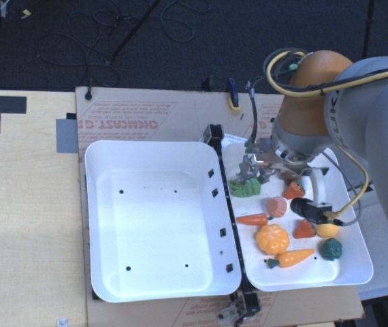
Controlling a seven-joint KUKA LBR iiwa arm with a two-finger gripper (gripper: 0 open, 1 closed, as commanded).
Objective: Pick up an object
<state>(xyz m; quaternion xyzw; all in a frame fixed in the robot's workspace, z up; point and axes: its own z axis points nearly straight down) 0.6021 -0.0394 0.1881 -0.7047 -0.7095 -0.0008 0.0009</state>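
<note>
1. Camera view puts the gripper (pixel 252 172) low over the right bin (pixel 357 271), at the green toy vegetable (pixel 246 187) that lies near the bin's far left corner, just beside the divider (pixel 229 210) between the bins. You cannot tell whether it is apart or closed, nor whether it has the green piece.
2. Judge the green toy as light, hollow plastic: stiff, lumpy, a bit slick. Take it across its narrower middle, not over the bumpy crown, or it may squirt out.
3. Edges: the divider wall sits right beside the green toy, on its left, so you have little room on that side.
4. Neighbours relative to the green toy: a red chilli-shaped piece (pixel 252 219) lies just in front of it, a pinkish round piece (pixel 276 207) to its right, an orange pumpkin (pixel 272 239) and a carrot (pixel 293 257) farther toward the near edge. A straight lift looks safest.
5. Open room: the left bin (pixel 99 182), beyond the divider from the green toy, offers wide free floor.
</note>
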